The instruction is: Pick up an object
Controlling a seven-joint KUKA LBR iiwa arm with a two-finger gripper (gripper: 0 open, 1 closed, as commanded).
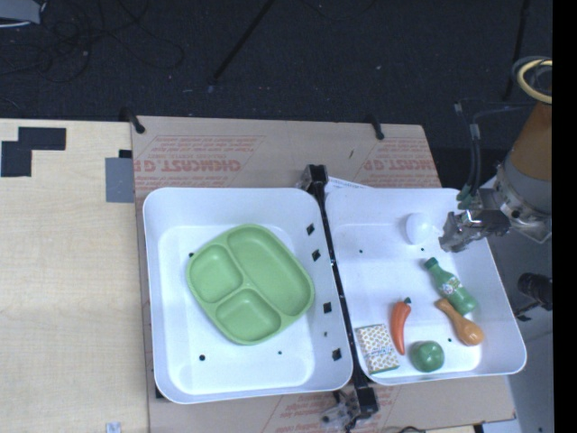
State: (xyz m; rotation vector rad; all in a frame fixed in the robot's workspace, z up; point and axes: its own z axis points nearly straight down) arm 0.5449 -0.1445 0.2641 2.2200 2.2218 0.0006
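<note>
Step in hand, as judged: approach phase, nothing lifted yet. Gripper (453, 238) hovering over right bin (379, 215), upper right edge; finger spread impossible to tell, nothing visibly held. White ball (419, 227) lying just beside gripper, leftward. Green bottle (450, 285) sitting near, below it. Next move probably calling for alignment over chosen object, then descent.

2 bins, 7 loose items

1 left bin (171, 215) with 1 green divided plate (250, 283); 1 right bin (379, 215) with 1 white ball (419, 227), 1 green bottle (450, 285), 1 orange-brown gourd-shaped piece (461, 324), 1 red-orange chili (399, 326), 1 green round fruit (426, 356), 1 patterned square packet (377, 347).
</note>
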